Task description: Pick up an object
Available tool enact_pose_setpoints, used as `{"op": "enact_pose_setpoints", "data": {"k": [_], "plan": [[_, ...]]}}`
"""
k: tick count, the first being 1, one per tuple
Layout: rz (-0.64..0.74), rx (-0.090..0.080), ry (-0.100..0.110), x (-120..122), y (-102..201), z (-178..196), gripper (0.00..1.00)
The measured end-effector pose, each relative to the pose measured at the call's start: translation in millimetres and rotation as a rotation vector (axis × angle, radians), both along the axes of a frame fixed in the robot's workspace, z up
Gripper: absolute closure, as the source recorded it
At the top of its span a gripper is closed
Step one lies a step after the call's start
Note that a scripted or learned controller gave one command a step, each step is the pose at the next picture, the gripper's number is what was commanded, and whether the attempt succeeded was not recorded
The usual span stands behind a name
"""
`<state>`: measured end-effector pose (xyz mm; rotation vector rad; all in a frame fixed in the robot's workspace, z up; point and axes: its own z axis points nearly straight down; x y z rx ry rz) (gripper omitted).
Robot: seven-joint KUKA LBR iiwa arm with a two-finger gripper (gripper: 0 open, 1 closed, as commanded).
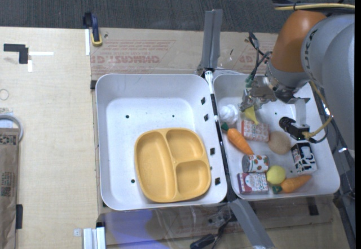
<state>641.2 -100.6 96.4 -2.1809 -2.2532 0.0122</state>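
My gripper (250,101) hangs low over the back left part of the right bin (324,186), reaching in from the right under the orange wrist band. A small yellow item (249,114) sits just below its tip, and whether they touch is unclear. Close by lie a white round object (228,112), an orange carrot (239,141) and a small red and white packet (255,130).
More items crowd the right bin: a potato (279,142), a spotted can (255,163), a lemon (276,175), a second carrot (295,183), a red box (252,183), a black and white carton (304,158). The left bin (113,107) holds a yellow divided plate (172,164).
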Motion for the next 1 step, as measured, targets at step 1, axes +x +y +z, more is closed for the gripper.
{"op": "enact_pose_setpoints", "data": {"k": [1], "plan": [[-0.21, -0.001, -0.006, 12.7, 93.2, 92.8, 1.0]]}}
